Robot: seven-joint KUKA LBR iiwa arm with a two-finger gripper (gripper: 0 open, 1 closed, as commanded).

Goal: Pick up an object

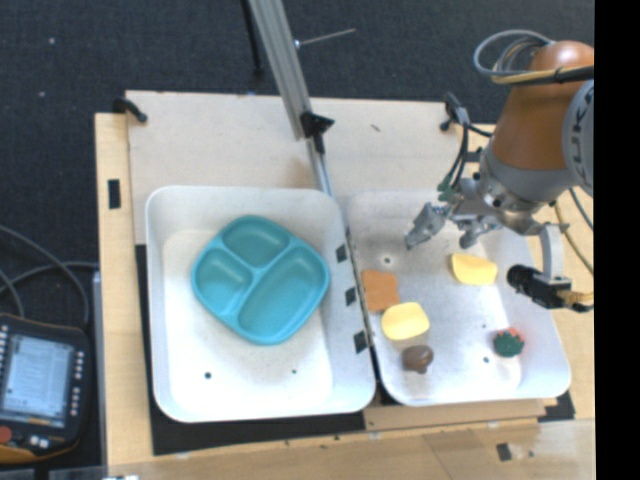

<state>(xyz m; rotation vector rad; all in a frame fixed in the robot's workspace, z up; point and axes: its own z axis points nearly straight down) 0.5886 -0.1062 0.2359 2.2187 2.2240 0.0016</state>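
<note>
In the right bin (545, 368) lie several small objects: a yellow piece (473, 269), an orange square (379, 289), a yellow block (405, 320), a brown lump (417, 358) and a green and red item (508, 342). My gripper (446, 231) hangs over the bin's far part, above and left of the yellow piece. It is open, its fingers spread apart with nothing between them.
A teal divided plate (262, 278) rests in the left bin (170, 388). A slanted metal pole (285, 58) rises from the bench behind the bins. A black part on the arm (535, 285) sits at the right bin's right side.
</note>
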